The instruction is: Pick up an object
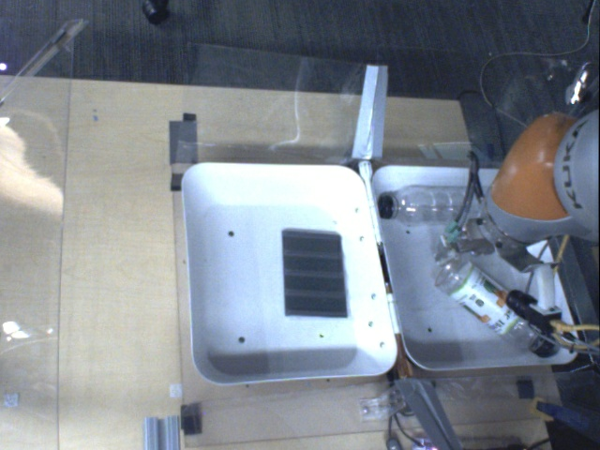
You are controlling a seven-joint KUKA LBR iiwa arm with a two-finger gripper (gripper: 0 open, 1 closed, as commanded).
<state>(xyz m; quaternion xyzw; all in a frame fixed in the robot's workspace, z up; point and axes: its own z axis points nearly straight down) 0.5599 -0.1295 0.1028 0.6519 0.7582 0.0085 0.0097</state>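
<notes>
In the right bin [417, 340] my gripper [458, 244] hangs low, reaching in from the right under the orange-banded wrist. Just below it lies a small clear bottle with a white and green label [472, 289], slanted with its clear end toward the gripper. The gripper's tip is very close to that clear end, and whether they touch is unclear. A second clear plastic bottle with a dark cap [422, 202] lies on its side along the bin's far wall, left of the gripper. A dark ribbed rectangular block [314, 272] lies flat in the middle of the left bin [216, 251].
The two white bins meet at a shared wall [384, 270]. A clear plastic screen stands along the bench's far side and left. Clamps and brackets sit at the bins' corners on the wooden bench top [103, 279].
</notes>
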